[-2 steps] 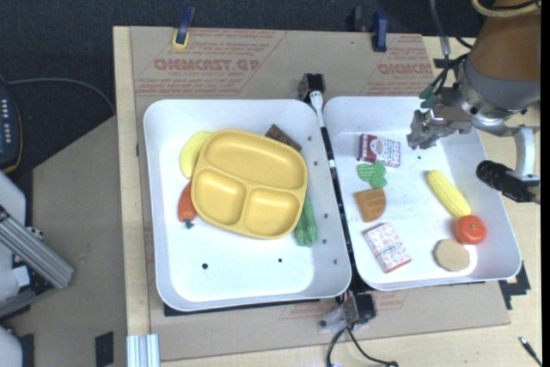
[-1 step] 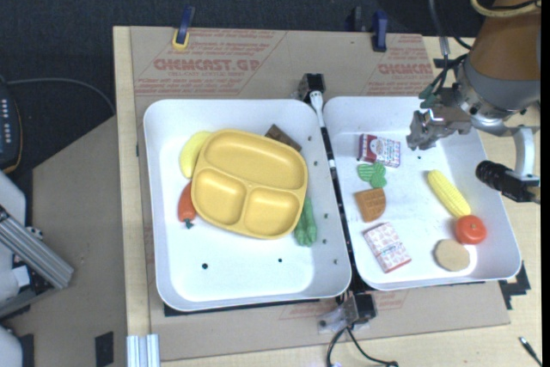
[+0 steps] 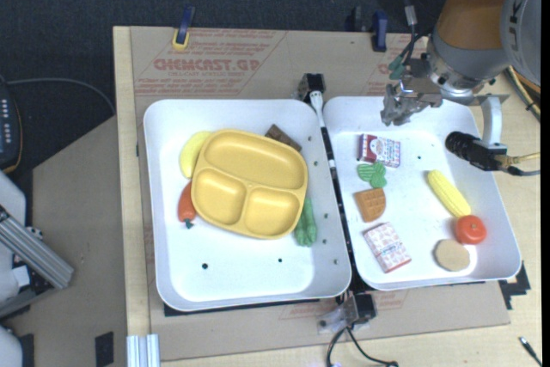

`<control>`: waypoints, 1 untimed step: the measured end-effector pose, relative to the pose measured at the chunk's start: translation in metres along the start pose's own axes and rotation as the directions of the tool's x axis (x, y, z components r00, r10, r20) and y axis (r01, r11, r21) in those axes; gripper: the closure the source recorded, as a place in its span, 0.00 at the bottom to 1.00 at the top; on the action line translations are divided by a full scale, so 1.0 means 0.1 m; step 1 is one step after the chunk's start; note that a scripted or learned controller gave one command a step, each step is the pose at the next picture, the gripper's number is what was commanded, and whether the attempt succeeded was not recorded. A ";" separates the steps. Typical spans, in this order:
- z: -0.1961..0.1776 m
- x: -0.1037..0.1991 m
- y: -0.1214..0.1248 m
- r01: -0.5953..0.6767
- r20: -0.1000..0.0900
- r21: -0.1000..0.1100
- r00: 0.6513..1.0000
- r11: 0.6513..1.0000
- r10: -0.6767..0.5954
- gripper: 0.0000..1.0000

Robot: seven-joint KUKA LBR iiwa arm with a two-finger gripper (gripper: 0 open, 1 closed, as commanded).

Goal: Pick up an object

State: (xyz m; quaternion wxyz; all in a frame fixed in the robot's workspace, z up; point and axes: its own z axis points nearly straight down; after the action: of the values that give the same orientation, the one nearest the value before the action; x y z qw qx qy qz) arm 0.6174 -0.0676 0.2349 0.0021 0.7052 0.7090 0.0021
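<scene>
Brown board (image 3: 258, 47) printed "CHEMCAST GP" underlies the right bin (image 3: 413, 204), where the gripper (image 3: 399, 111) hangs, opening unclear.

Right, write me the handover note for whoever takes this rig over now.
Gripper: over the far left corner of the right bin, just beyond the small red-and-white carton; it carries nothing that I can see.
Right bin also holds a green piece, an orange-brown wedge, a second carton, yellow corn, a red tomato and a tan disc.
Left bin: a yellow divided tray lies over a few toy foods.
Done: nothing picked up yet.
Left: descend, grasp, lift. The small carton looks like the nearest target.
</scene>
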 end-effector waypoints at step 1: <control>0.11 0.16 0.12 -0.003 0.001 0.003 1.000 1.000 0.003 1.00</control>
State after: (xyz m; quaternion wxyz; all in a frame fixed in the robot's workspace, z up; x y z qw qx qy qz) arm 0.6289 -0.0512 0.2239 0.0014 0.7063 0.7080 0.0007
